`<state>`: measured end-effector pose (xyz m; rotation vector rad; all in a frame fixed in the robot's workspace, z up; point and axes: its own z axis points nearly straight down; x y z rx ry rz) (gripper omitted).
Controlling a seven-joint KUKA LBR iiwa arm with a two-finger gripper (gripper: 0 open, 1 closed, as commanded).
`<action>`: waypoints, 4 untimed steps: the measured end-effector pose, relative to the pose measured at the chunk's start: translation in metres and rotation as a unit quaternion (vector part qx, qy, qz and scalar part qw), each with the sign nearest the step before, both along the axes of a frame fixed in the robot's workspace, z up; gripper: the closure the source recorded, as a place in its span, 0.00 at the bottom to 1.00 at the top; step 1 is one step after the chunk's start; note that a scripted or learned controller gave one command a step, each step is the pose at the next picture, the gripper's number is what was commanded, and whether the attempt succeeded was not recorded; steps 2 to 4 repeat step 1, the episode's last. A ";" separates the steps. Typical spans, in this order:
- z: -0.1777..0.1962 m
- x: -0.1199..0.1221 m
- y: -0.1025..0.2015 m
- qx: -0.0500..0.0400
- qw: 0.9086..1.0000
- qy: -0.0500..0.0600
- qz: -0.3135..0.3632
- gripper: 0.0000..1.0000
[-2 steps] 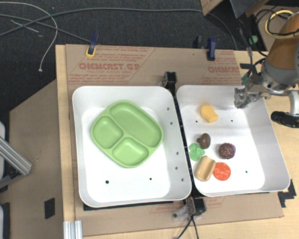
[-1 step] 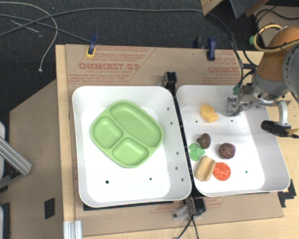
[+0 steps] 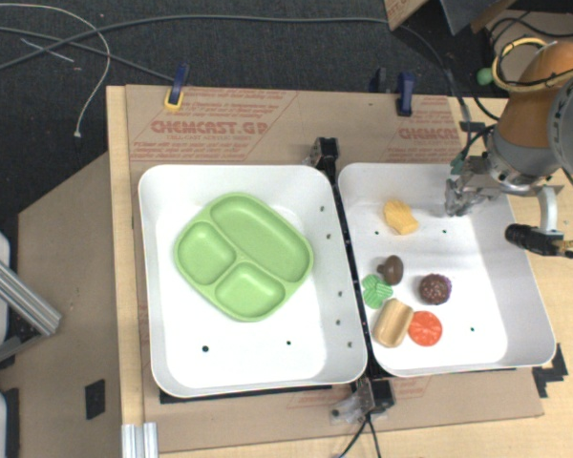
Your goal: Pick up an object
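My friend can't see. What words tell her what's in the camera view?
A robot arm's end effector hangs over the right white bin, near a yellow block and other small toy foods. The left bin holds a green divided plate.

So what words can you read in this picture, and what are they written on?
"CHEMCAST GP", red letters on the brown board behind the left bin; the letters are a bit fuzzy.
More red letters on the same board behind the right bin, probably the same word, but too cut off and blurred to read.
No words on the green plate or the toy foods.
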<state>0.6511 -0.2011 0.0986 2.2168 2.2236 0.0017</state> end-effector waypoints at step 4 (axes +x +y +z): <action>0.058 0.012 -0.003 -0.001 1.000 -0.003 -0.001 1.00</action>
